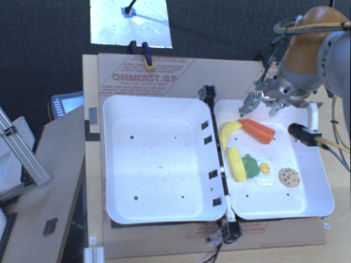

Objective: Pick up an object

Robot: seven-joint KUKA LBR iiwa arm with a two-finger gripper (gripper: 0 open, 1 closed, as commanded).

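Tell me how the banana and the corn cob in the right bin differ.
The banana is curved and smooth; the corn is straight with a ribbed, kernelled surface. The banana lies toward the bin's far end beside the carrot; the corn lies nearer the middle, against a green toy. The banana arcs across the bin; the corn runs roughly along the divider. Both are yellow toy foods lying flat in the right bin.

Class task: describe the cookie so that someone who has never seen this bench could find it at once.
Find the right-hand white bin, where all the toy food lies. Look toward its near right part: the cookie lies alone, apart from the others. It alone is round, flat, tan and dark-dotted.
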